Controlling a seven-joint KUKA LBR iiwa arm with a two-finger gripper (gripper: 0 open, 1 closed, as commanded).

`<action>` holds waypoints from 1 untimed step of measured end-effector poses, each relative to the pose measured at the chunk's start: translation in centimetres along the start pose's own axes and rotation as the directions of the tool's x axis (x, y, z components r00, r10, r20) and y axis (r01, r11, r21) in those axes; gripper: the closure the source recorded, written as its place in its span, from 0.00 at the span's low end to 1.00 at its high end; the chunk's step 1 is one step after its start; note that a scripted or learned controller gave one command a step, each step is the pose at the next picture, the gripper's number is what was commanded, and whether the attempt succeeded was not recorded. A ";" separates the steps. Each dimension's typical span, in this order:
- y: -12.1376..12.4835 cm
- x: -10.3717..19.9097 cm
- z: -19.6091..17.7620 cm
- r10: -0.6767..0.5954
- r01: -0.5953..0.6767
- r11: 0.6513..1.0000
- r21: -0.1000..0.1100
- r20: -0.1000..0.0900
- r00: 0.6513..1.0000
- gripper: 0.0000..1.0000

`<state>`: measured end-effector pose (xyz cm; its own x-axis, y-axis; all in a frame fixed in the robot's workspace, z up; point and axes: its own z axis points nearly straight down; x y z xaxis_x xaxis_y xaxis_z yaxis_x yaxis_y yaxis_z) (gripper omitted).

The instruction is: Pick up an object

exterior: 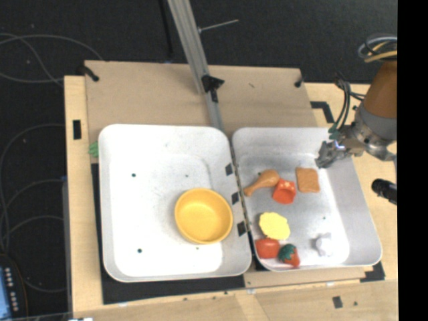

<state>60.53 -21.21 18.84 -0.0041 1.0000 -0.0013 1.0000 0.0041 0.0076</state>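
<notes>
The bench (154,95) is a pale wooden board, bare across its twelve o'clock stretch. Directly on it sit two shallow white bins, side by side and touching at centre. The left bin (147,159) takes the nine o'clock side, the right bin (281,146) the three o'clock side, angled a little. A dark mat (167,287) peeks out beneath their six o'clock edges. A grey metal post (190,39) rises from the board at twelve o'clock, just behind the seam between the bins.
</notes>
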 end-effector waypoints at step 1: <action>0.3 -0.8 -6.3 0.000 0.000 1.000 -0.001 0.002 1.000 1.00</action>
<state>60.75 -22.00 25.16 -0.0040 1.0000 -0.0032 1.0000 0.0040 0.0089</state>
